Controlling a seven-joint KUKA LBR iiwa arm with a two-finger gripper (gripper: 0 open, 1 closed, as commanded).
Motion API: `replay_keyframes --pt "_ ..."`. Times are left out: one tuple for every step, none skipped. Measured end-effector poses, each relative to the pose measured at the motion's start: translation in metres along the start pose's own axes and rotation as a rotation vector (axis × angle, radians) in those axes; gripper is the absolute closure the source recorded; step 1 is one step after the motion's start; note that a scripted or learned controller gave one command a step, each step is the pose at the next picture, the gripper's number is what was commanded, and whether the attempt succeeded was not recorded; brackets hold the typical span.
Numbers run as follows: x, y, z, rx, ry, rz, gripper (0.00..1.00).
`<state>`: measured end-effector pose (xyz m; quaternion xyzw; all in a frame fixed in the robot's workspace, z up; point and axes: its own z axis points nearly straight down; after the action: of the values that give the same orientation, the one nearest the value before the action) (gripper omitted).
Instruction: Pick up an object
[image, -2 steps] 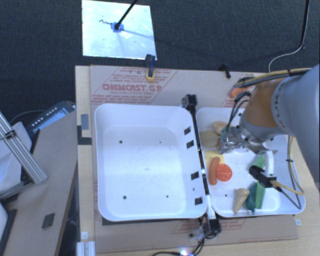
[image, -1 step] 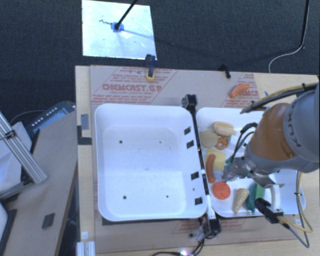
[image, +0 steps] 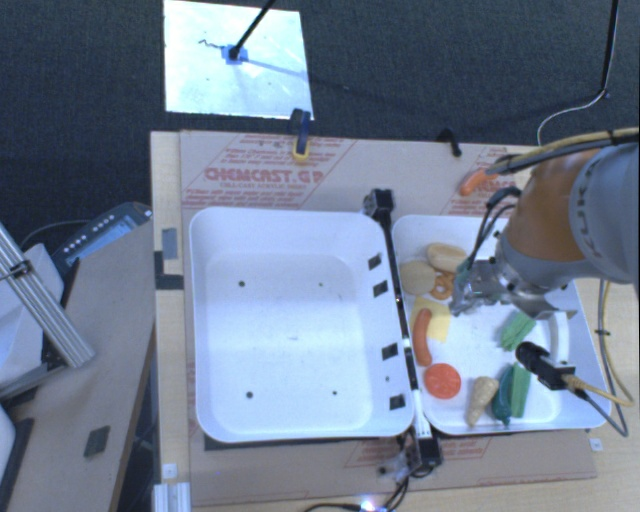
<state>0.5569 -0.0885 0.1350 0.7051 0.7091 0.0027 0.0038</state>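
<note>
My gripper hangs low over the right bin, at its upper middle. Directly beside it lie a tan rounded piece, a pale beige piece and a small yellow piece, which the gripper partly covers. An orange-red sausage shape and a red round piece lie nearer the front left of that bin. A beige cone and a dark green piece sit at the front, with a light green piece under the arm.
The left bin stands beside the right one, with a black divider between them. A small orange object lies on the board behind the right bin. Cables trail from the arm over the bin's right side.
</note>
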Motion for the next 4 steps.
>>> replay_keyframes --pt "0.000 -0.002 -0.008 0.006 0.001 0.000 1.00" --pt "0.003 -0.063 0.045 0.017 0.004 0.006 1.00" --pt "0.006 0.031 0.050 0.000 0.000 -0.002 1.00" --pt "0.000 -0.026 0.050 0.009 0.002 0.006 1.00"
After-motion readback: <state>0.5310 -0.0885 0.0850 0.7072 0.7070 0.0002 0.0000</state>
